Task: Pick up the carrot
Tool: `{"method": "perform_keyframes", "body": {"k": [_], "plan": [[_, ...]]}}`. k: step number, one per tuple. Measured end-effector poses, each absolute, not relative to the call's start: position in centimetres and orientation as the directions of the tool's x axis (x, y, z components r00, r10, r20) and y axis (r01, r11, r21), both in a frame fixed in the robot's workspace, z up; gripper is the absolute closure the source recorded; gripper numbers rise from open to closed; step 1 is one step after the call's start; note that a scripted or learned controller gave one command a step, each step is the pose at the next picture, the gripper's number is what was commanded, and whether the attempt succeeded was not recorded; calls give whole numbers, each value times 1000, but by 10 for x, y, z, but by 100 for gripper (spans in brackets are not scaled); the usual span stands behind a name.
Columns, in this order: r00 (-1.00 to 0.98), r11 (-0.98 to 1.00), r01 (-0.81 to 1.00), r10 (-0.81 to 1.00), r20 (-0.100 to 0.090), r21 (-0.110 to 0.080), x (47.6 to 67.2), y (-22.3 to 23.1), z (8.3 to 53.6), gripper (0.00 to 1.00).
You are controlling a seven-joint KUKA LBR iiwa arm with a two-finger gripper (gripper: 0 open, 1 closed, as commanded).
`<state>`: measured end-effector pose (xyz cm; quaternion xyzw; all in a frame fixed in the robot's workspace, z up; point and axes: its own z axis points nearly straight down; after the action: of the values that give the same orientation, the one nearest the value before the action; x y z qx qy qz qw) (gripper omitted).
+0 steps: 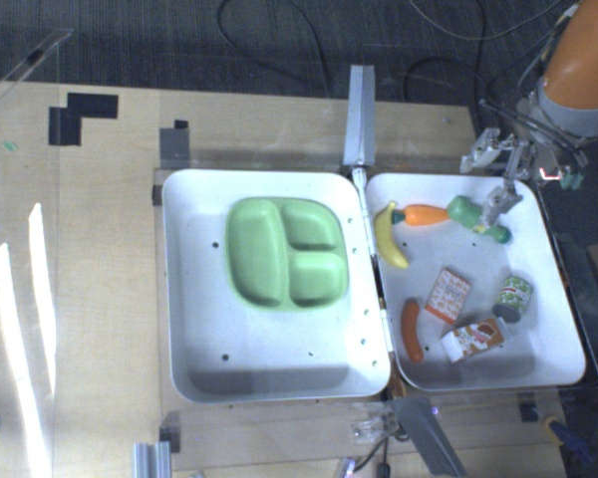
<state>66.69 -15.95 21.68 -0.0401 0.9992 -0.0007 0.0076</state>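
The carrot is a small orange toy with a green stub at its left end. It lies flat at the back of the right bin, pointing left to right. A green object touches its right end. My gripper hangs over the bin's back right part, above and to the right of the carrot and close over the green object. It is open with nothing between its fingers.
A yellow banana lies just left of the carrot against the bin wall. Nearer the front are a red sausage, a small printed box, a can and a little bottle. The left bin holds a green divided plate.
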Motion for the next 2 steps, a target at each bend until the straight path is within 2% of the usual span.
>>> {"method": "perform_keyframes", "body": {"k": [1, 2], "plan": [[-974, 974, -227, -227, -10, -1, 671, -136, 109, 0], [-968, 968, -252, -252, -3, -1, 670, -153, 89, 0]]}}
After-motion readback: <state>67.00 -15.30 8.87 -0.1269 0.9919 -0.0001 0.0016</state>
